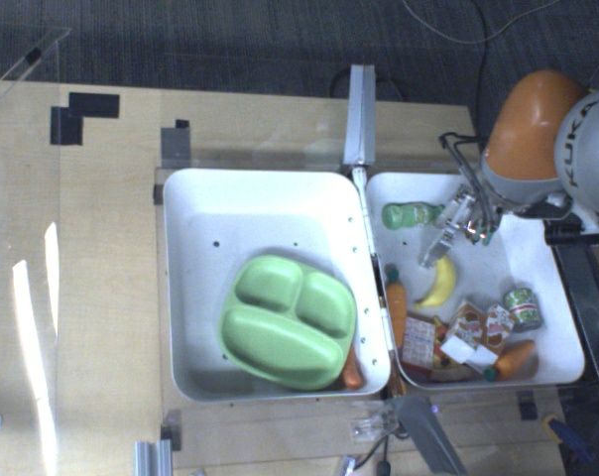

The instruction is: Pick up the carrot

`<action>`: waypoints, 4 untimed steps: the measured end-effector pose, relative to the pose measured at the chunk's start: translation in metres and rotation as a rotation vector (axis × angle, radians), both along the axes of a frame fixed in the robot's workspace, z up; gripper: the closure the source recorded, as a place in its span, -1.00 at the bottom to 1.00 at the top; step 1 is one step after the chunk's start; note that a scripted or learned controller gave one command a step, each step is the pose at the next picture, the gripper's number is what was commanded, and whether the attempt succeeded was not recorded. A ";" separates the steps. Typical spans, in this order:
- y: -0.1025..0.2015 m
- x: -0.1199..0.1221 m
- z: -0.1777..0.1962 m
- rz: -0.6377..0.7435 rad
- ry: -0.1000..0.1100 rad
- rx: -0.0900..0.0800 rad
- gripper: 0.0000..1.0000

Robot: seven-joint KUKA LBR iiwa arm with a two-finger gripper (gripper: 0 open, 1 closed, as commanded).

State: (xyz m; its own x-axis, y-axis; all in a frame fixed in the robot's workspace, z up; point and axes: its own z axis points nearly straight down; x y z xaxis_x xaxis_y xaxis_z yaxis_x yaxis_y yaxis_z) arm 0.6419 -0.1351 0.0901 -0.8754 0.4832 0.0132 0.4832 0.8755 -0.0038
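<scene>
Green tray (288, 320) fills left bin (195, 206). Right bin (562, 350): carrot (396, 308) along left wall, beside banana (439, 284); second carrot (516, 358) near front corner. Gripper (444, 241) above banana, fingers spread, holding nothing.

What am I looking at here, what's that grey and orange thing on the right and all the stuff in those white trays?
This is one photo from a camera fixed above a workbench, looking down at a slant. The grey and orange thing is a robot arm reaching in from the right; its gripper, a two-finger pincer, hangs over the right bin. Nothing sits between its fingers. That bin holds a green bottle, a banana, a carrot along its left wall, a small can, snack packets and a second orange piece. The left bin holds a green divided tray. The robot is meant to pick up the carrot.
</scene>
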 end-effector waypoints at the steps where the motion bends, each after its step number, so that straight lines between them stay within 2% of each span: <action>1: 0.034 -0.074 0.000 0.117 -0.028 -0.004 -1.00; 2: 0.035 -0.070 0.011 0.112 -0.036 -0.002 1.00; 3: 0.036 -0.114 0.001 -0.195 -0.039 -0.003 1.00; 4: 0.124 -0.153 0.094 -0.295 -0.017 -0.004 1.00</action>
State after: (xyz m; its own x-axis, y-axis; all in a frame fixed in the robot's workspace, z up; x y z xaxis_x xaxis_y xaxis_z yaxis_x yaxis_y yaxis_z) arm 0.4891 -0.0113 0.1839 -0.6970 0.7171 -0.0029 0.7171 0.6970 0.0038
